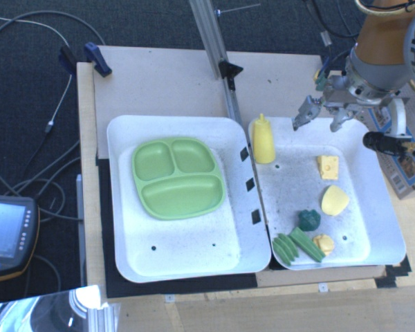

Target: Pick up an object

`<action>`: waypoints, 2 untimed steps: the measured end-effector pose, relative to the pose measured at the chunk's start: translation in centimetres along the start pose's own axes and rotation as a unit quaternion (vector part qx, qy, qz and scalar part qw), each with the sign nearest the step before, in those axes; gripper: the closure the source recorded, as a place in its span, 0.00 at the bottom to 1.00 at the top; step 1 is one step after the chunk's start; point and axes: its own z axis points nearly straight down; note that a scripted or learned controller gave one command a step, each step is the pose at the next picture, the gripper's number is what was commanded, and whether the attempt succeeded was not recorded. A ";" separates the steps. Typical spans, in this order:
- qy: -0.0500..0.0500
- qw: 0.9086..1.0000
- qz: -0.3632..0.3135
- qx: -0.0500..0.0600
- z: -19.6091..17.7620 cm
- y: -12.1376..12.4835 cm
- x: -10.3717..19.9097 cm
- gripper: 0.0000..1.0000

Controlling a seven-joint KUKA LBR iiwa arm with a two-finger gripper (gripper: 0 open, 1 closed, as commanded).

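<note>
My gripper [320, 117] hangs open above the far edge of the right bin [373, 206], with nothing between its fingers. Below and left of it, a yellow mustard bottle [263, 140] lies at the bin's far left corner. A yellow cheese cube [327, 167] rests nearer the bin's middle, just in front of the gripper. A yellow lemon-like piece [334, 200], a dark green broccoli [308, 220], a bunch of green beans [296, 246] and a small yellow piece [324, 243] lie toward the front.
The left bin [124, 254] holds a green divided plate [178, 177]. A slanted metal pole [214, 40] rises from between the bins at the back. Cables and a screen [7, 234] lie off the bench to the left.
</note>
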 end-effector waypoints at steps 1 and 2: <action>0.000 1.000 0.000 0.000 0.0 0.0 0.0 0.00; 0.000 1.000 0.000 0.003 6.3 -0.1 0.3 0.00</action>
